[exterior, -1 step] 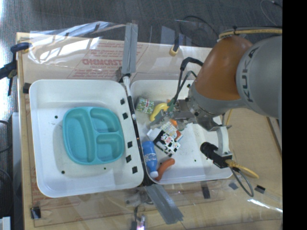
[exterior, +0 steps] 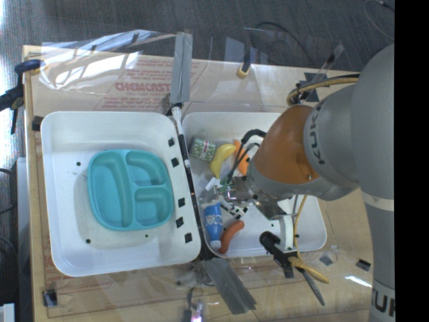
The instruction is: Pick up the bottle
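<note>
The bottle (exterior: 213, 221) lies near the right bin's (exterior: 315, 228) left wall, beside an orange sausage-shaped toy (exterior: 230, 235) — not yet grasped. The gripper (exterior: 231, 194) hovers just above it; this looks like the approach, and a descent onto the bottle comes next.

Much of the right bin (exterior: 308, 237) behind the arm (exterior: 315, 153); pincer (exterior: 231, 196) fingers indistinct.
</note>
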`<action>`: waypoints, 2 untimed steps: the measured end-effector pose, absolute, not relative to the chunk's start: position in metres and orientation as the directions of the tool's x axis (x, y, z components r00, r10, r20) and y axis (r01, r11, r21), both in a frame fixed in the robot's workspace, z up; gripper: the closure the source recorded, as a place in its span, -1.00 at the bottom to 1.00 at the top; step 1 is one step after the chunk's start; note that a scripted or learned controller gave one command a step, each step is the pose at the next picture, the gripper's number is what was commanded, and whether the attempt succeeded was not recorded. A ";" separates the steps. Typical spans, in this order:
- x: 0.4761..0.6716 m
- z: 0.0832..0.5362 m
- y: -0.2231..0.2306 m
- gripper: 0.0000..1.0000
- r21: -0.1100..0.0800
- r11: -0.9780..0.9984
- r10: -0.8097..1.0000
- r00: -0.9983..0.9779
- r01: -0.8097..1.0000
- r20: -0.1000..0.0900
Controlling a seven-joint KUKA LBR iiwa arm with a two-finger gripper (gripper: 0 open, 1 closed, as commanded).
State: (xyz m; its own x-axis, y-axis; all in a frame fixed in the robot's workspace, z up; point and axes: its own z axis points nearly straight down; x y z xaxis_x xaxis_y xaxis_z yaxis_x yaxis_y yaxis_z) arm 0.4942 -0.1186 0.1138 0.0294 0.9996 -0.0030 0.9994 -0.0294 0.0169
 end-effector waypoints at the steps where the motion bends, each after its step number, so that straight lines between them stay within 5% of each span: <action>1: 0.495 0.124 -0.118 1.00 0.015 -0.023 1.000 0.023 1.000 -0.002; 2: 0.484 0.215 -0.065 1.00 -0.001 -0.279 0.960 0.279 0.960 0.000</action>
State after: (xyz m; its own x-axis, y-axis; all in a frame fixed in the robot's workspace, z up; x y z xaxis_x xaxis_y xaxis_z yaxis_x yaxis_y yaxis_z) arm 0.4837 -0.0647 0.2152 0.2792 0.9602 -0.0002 0.9602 -0.2792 -0.0013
